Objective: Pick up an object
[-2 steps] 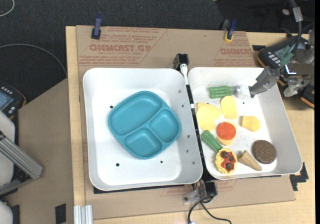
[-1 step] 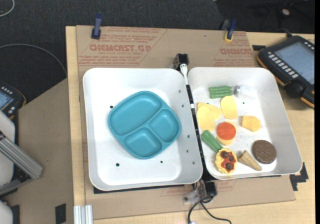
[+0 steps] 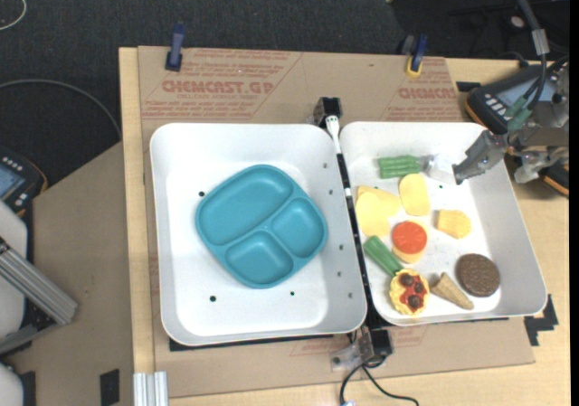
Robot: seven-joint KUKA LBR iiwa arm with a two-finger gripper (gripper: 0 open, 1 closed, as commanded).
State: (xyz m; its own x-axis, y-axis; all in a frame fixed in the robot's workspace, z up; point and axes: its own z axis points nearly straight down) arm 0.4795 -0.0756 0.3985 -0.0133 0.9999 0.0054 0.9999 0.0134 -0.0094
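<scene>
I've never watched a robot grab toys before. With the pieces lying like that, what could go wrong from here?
The toy food is crowded: the orange round piece touches the yellow pieces, so a grab could catch two or push them aside. The gripper sits near the right bin's rim, by the green piece, and might bump it.

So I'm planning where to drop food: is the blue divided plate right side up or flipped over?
Right side up: the blue divided plate in the left bin shows its three hollow compartments and raised dividers facing the camera.
</scene>
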